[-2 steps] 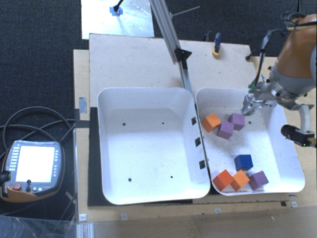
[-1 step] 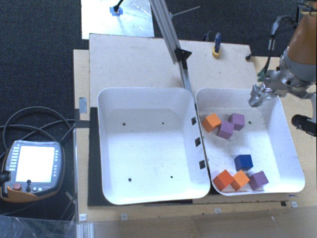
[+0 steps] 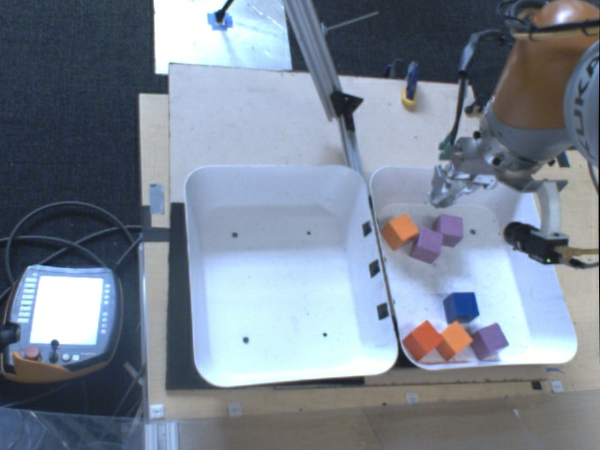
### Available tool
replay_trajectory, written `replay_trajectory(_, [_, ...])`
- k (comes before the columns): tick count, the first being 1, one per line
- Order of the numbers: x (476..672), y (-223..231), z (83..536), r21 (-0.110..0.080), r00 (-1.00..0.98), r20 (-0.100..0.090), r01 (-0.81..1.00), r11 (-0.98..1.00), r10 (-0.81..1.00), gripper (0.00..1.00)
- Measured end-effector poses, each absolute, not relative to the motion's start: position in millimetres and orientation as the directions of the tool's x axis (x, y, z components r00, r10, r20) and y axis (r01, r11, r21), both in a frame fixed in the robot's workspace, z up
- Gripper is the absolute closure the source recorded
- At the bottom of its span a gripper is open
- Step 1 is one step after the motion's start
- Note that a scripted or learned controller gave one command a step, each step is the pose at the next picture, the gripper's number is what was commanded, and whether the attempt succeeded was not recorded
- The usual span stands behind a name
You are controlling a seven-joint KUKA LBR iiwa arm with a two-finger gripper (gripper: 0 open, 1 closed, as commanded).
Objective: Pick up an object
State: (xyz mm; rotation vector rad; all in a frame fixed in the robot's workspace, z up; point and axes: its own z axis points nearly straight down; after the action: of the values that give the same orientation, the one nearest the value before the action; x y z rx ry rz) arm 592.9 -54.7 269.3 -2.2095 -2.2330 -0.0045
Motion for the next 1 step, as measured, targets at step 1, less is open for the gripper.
replay_trajectory(1, [600.0, -4.4, 265.2, 0.002, -0.010, 0.001, 1.000, 0.010, 1.000, 1.00])
